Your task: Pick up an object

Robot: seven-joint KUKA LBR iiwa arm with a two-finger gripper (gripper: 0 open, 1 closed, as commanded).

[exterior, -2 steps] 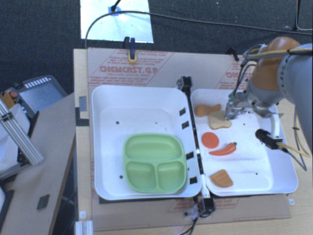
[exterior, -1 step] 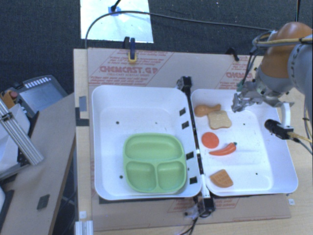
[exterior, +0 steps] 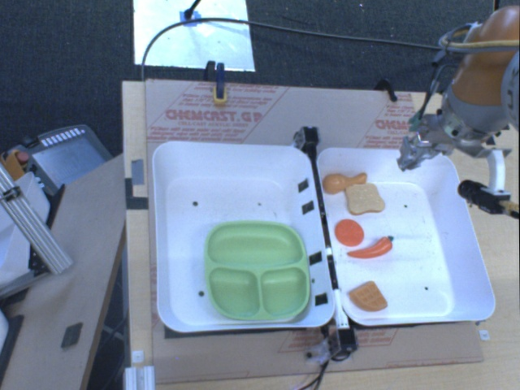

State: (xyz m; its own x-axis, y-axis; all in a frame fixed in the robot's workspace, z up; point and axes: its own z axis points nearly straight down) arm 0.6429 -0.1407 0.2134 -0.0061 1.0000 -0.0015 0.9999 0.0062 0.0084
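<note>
A bench [exterior: 244,112] under printed clear sheeting carries two shallow white bins touching side by side, dark carpet beyond. The left bin [exterior: 231,169] holds a green divided tray [exterior: 257,270] near its front edge, with bare floor behind it. The right bin [exterior: 455,258] holds a drumstick [exterior: 341,182], toast [exterior: 365,198], tomato slice [exterior: 349,232], red chili [exterior: 370,249] and a brown piece [exterior: 368,297] along its left half, its right half bare; the gripper [exterior: 410,157] hangs over the back rim, and I cannot tell how its jaws stand.

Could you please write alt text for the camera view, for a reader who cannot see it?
The arm's hand hovers over the far right corner of the right bin, which holds a toy drumstick, bread slice, tomato slice, red chili and a brown piece. The left bin holds a green divided plate.
</note>
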